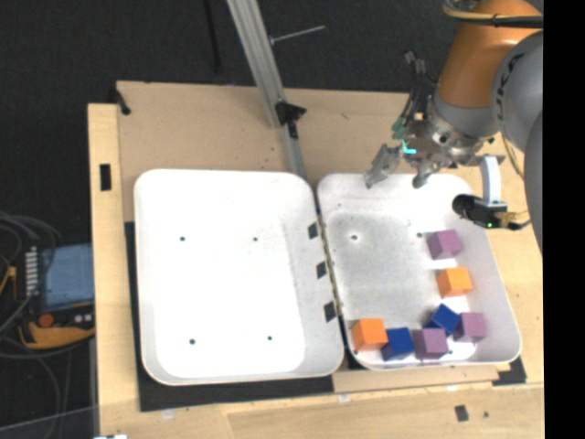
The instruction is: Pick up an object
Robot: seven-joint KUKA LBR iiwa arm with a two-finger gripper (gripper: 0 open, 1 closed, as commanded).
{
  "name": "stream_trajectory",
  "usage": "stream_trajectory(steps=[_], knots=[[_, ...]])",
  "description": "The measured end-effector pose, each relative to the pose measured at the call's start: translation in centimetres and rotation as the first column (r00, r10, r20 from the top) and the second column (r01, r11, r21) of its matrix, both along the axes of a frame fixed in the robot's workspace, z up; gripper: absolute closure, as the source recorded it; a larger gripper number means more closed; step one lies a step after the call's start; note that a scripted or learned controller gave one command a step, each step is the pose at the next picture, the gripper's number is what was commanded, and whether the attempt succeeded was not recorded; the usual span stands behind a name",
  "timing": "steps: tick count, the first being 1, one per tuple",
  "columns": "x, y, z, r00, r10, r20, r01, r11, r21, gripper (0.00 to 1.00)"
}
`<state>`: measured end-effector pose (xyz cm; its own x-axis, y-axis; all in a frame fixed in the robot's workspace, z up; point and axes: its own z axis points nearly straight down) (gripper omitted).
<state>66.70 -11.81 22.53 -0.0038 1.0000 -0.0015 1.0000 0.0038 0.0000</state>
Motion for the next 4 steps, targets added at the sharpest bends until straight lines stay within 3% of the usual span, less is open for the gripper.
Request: stream_trajectory(steps=[1, 3, 4], knots=[[-0.2, 0.4, -6.2, 1.000, 0.001, -0.005, -0.001, 1.000, 0.000, 0.00], [-0.3, 0.4, -12.9, 1.000, -0.003, -0.002, 0.003, 1.000, -0.001, 0.00], [-0.1, 0.3, -11.6, 1.000, -0.003, 0.003, 0.003, 1.000, 0.000, 1.00]])
